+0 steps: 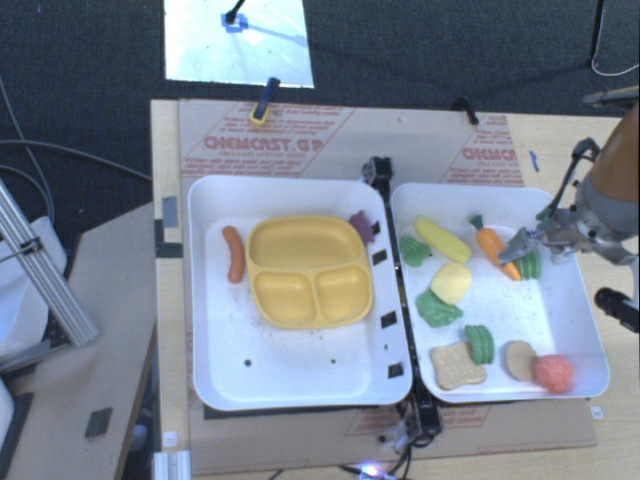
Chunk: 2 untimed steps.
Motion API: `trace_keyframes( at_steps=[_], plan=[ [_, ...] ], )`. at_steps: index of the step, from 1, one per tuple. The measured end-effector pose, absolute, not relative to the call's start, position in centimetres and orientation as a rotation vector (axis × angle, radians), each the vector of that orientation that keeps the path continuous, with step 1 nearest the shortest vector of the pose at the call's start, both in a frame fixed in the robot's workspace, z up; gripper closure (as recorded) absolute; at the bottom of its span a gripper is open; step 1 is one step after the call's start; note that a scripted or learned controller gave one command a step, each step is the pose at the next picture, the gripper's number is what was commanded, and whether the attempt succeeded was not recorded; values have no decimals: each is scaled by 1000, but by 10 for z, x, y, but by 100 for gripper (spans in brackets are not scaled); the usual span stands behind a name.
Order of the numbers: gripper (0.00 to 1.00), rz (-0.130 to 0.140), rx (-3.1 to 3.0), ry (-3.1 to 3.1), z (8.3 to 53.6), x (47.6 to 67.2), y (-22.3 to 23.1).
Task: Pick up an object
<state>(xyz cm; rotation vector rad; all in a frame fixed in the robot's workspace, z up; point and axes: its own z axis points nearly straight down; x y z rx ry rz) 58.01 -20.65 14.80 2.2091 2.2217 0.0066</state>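
A: Where is your tool (520, 249)?

B: You have it low in the right bin (575, 313), near the far right wall, at the carrot (492, 247). I cannot tell from here how its jaws stand.

A: How does the carrot lie?

B: Its long axis runs on a slant: the green top points to the bin's far left, the orange tip toward the tool, down and right. A green piece (529, 264) sits just beside that tip, under the tool.

A: What else is in your bin?

B: A corn cob (441, 238), a lemon (451, 284), 2 leafy greens (413, 251) (437, 310), a green pepper (480, 343), toast (458, 366), a cookie (519, 359) and a red ball (553, 373).

A: And the left bin (215, 363)?

B: You see a yellow tray (306, 271) with 3 sections, a sausage (235, 254) to its left lying lengthwise front to back, and a purple piece (362, 225) at the tray's far right corner.
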Motion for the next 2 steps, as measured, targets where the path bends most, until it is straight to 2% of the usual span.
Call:
trace_keyframes(
  at_steps=[1, 2],
  plan=[
    [100, 4, 2206, 2228, 155, 579, -207],
    [100, -8, 2232, 2225, 87, 485, -207]
  ],
)
